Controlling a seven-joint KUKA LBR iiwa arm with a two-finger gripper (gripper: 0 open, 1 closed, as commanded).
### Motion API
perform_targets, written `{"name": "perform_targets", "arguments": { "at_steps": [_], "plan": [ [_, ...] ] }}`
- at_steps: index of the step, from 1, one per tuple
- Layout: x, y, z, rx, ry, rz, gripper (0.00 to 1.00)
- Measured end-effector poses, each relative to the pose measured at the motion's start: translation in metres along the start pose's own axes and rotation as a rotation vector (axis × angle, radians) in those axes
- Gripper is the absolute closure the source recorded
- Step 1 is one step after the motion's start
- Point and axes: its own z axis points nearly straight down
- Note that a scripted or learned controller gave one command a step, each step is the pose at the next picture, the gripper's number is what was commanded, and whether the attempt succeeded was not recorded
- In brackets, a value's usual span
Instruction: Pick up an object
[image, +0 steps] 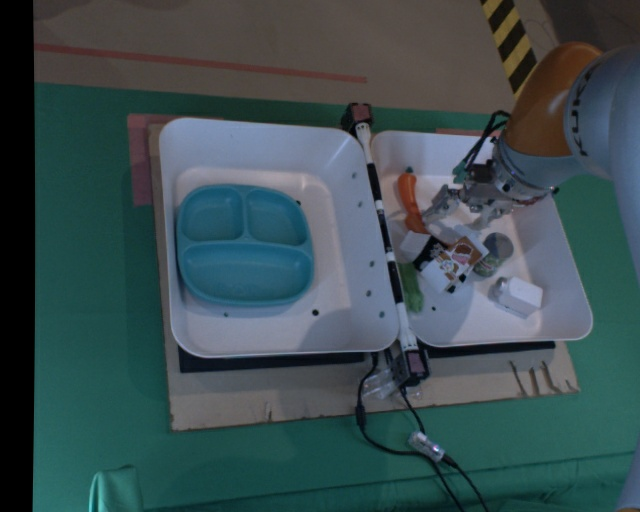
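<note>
Green bench, two bins; gripper (462, 203) above right bin (560, 290) clutter, finger state unclear, nothing picked yet.

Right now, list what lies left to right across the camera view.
Blue divided plate → orange carrot-like piece → gripper → small white box.

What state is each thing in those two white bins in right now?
Blue divided plate: flat in the left bin, nothing on it.
Orange carrot-like item: lying in the right bin.
White box: lying apart, near that bin's front.
Round grey item: lying beside the pile.
End effector: low above the pile.
</note>
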Motion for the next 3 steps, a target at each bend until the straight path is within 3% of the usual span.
{"name": "perform_targets", "arguments": {
  "at_steps": [2,3],
  "plan": [
    [0.005,-0.029,-0.001,-0.003,0.002,-0.001,0.0],
    [0.003,-0.027,-0.013,-0.01,-0.001,0.002,1.0]
  ]
}}
